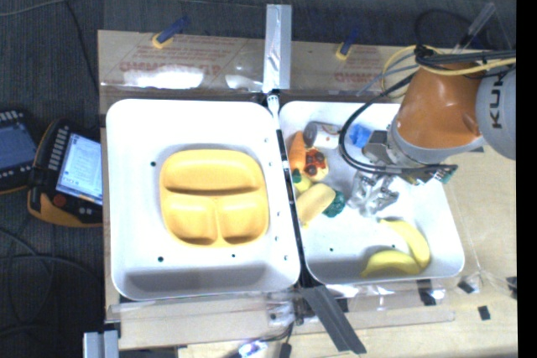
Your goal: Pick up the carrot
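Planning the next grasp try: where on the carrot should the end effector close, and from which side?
Probably from above, closing across the carrot's thick upper half. It lies lengthwise along the right bin's left wall, so the fingers should straddle it sideways; lower down, small toys crowd against it. The end effector sits further right.

Layout of the bench, with positions referred to the gripper (375, 195). The gripper hangs inside the right bin (445, 222), near its middle. The carrot (297, 153) lies to the gripper's left, against the wall shared with the left bin (134, 205). A banana (401, 251) lies just in front of and to the right of the gripper. A divided tray (215, 195) sits in the left bin, well to the gripper's left. A handheld pendant (69, 173) rests on the floor beyond that bin, farthest left.
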You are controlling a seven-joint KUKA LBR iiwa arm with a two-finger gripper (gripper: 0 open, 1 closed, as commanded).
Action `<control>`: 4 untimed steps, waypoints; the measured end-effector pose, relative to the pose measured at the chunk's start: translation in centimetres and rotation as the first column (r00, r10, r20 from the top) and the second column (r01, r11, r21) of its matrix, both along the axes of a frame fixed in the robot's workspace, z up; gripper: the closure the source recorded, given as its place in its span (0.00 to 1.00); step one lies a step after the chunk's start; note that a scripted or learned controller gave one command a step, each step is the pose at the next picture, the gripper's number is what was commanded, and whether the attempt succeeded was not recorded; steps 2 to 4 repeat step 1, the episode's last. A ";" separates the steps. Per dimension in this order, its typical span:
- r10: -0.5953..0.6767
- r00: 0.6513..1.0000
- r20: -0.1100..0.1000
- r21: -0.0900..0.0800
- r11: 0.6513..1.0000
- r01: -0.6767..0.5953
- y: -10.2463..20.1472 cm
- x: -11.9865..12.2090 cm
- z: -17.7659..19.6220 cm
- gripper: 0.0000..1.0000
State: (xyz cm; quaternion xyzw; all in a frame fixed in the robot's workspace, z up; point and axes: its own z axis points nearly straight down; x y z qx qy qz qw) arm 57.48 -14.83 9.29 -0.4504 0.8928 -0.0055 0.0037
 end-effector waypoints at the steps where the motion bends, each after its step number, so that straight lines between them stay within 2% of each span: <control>1: -0.086 0.996 -0.009 0.008 0.996 0.086 0.6 0.6 0.8 1.00; 4: -0.086 0.996 -0.009 0.008 0.996 0.086 0.6 0.6 0.8 1.00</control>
